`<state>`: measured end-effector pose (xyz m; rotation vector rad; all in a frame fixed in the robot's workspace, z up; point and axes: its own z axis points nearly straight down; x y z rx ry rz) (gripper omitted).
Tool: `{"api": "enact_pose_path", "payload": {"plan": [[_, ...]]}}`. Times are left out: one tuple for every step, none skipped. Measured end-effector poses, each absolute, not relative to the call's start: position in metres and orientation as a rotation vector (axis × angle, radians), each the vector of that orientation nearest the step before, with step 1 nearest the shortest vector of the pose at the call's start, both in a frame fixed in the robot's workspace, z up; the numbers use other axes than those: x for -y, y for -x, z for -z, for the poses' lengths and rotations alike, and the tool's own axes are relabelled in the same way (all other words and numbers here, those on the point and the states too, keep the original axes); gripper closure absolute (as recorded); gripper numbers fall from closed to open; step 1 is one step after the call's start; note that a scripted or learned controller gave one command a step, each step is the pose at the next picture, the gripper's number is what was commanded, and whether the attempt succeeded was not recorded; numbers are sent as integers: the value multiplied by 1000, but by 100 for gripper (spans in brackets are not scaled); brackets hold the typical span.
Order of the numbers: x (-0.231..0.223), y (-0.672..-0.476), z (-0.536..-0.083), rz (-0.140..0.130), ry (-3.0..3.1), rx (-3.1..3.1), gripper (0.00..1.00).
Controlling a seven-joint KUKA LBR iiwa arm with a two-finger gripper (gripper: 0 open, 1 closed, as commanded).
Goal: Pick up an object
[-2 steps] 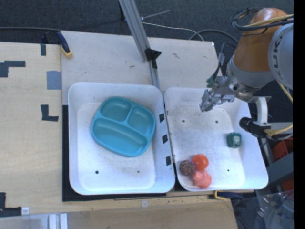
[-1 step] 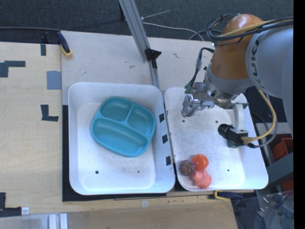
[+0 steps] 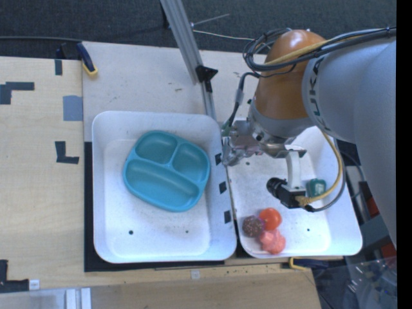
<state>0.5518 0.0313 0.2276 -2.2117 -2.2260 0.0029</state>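
Observation:
In the right bin (image 3: pixel 322 240), near its front edge, lie three small objects close together: a dark reddish-brown lump (image 3: pixel 252 225), an orange-red ball (image 3: pixel 271 218) and a pink piece (image 3: pixel 273 241). My gripper (image 3: pixel 235 152) hangs over the back left corner of the right bin, near the wall between the two bins and well behind the three objects. Nothing shows between its fingers. The wrist and arm above hide much of the right bin's back half.
The left bin (image 3: pixel 109 224) holds a blue divided plate (image 3: pixel 167 170) lying tilted. A metal pole (image 3: pixel 183 34) slants in from the top toward the bins' shared back corner. A black and teal fitting (image 3: pixel 297 192) with cables hangs off the arm above the right bin.

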Motion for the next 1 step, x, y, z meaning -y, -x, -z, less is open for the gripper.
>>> {"api": "enact_pose_path", "payload": {"plan": [[-85, -525, -220, -5, 2211, 2226, 100]]}}
